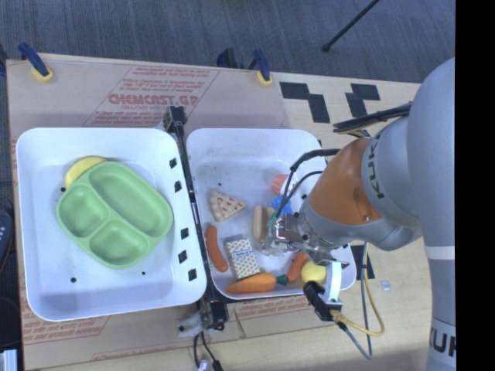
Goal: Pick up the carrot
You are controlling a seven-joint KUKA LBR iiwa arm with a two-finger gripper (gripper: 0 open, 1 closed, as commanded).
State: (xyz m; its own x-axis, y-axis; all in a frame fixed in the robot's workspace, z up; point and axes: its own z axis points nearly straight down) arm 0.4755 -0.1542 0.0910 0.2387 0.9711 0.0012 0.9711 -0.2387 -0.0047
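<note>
The carrot (pixel 252 284) is orange with a small green end and lies flat along the front wall of the right bin (pixel 247 141). My gripper (pixel 276 236) hangs low in that bin, below the orange wrist band, above and slightly right of the carrot. It is beside a hot dog bun (pixel 258 222). The wrist hides its fingertips, and nothing can be seen held in it.
Around the carrot lie a red sausage (pixel 216 248), a checked cracker (pixel 244 258), a pizza slice (pixel 226 205), a small orange piece (pixel 298 264) and a yellow fruit (pixel 313 273). The left bin (pixel 39 269) holds a green divided plate (pixel 114 213) over a yellow item (pixel 80 168).
</note>
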